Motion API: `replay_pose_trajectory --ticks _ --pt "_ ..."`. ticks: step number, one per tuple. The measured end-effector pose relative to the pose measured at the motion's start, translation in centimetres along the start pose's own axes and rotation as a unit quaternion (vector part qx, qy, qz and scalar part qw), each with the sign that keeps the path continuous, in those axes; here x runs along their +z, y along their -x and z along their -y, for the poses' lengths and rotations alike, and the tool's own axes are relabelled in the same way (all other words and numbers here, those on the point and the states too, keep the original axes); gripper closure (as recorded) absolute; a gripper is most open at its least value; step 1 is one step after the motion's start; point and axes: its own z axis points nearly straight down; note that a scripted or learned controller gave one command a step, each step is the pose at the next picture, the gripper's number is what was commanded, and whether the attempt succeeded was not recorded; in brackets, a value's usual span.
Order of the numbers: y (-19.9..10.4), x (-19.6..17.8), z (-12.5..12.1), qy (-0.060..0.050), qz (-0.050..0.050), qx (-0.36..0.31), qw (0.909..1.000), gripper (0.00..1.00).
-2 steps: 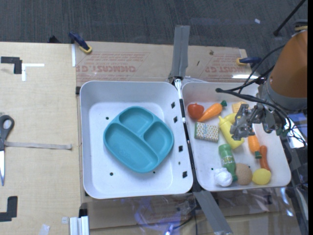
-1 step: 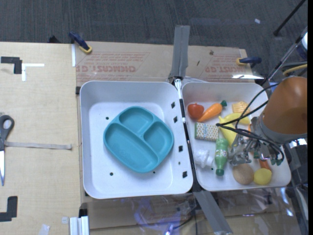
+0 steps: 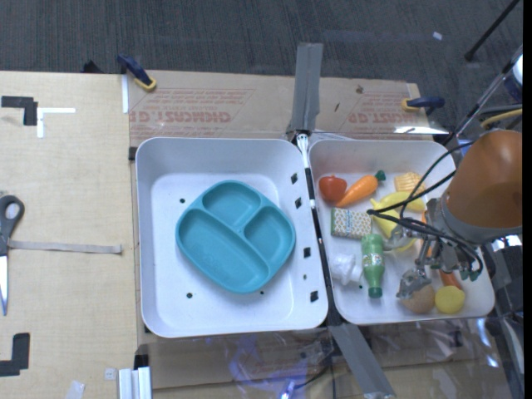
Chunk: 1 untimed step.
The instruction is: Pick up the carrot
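One tapered orange carrot (image 3: pixel 358 189), smooth, well apart from hand (image 3: pixel 416 279); hand's state indiscernible.

You can't make out how the hand (image 3: pixel 413 283) stands at lower right: its tip is small, dark and tangled in cables (image 3: pixel 416 214). The arm (image 3: pixel 490 181) covers the right bin's (image 3: pixel 399 314) right wall and part of the yellow items (image 3: pixel 397 209). The scissors (image 3: pixel 7 248) are cut by the left edge.
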Motion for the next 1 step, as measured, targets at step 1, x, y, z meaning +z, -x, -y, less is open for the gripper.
replay_pose_trajectory --ticks 1 --pt "7.78 0.06 -5.59 0.001 0.000 -0.024 0.9997 0.00"
